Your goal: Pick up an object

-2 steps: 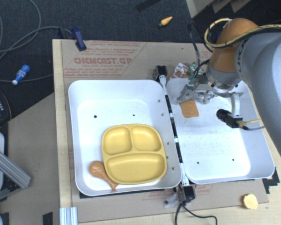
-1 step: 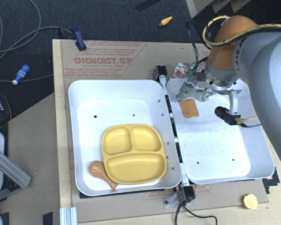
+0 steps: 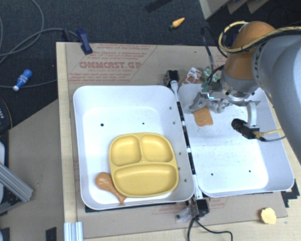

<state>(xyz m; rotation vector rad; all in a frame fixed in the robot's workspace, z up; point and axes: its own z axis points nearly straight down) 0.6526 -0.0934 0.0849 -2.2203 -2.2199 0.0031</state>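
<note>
A flat brown toast-like piece [image 3: 203, 117] lies in the right bin [image 3: 231, 174], near its back left corner. My gripper [image 3: 209, 106] hangs right over the piece's far edge, under the orange wrist band. The view does not settle whether it touches the piece. A yellow divided plate [image 3: 142, 163] rests in the left bin [image 3: 95, 109], with a tan toy drumstick [image 3: 108, 184] against its front left rim.
The grey arm covers the right bin's back right part. A small white and orange item [image 3: 193, 76] sits on the bench behind that bin. A yellow chunk [image 3: 267, 215] lies on the bench at the front right. A black cable end [image 3: 243, 128] hangs over the right bin.
</note>
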